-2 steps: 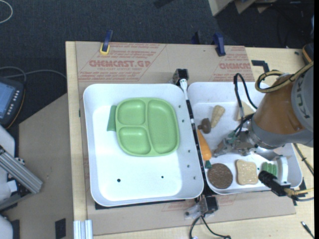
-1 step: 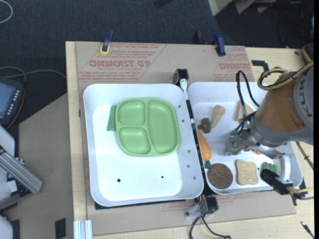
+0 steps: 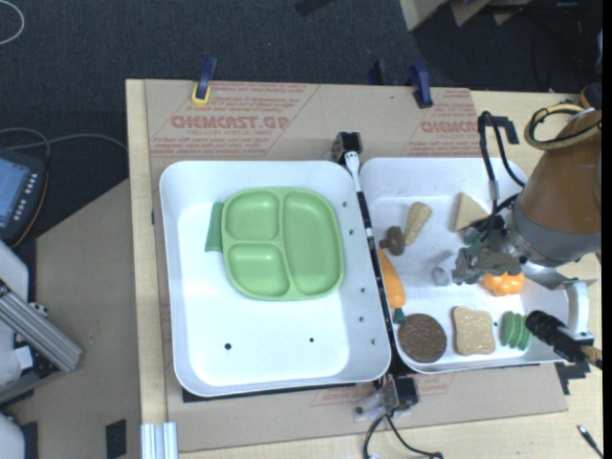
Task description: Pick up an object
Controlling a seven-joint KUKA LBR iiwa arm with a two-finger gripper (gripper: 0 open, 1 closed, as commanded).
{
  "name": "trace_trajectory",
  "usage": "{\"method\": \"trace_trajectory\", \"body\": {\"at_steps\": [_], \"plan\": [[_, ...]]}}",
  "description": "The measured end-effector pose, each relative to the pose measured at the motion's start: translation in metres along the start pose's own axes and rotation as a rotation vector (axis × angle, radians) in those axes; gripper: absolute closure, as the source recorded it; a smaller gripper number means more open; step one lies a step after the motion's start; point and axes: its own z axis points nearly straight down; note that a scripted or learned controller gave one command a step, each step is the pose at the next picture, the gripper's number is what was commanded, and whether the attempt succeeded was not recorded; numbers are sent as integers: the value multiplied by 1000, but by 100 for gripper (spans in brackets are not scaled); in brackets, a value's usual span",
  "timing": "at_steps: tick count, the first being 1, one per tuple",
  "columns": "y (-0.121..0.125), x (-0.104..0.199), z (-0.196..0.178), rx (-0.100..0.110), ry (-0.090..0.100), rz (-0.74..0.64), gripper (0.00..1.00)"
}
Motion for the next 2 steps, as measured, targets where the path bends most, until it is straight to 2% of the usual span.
{"method": "trace_trajectory", "body": {"at_steps": [1,2], "plan": [[0,0,-43,0,0,-1,100],[2,0,-71,1,1,-1,100]]}}
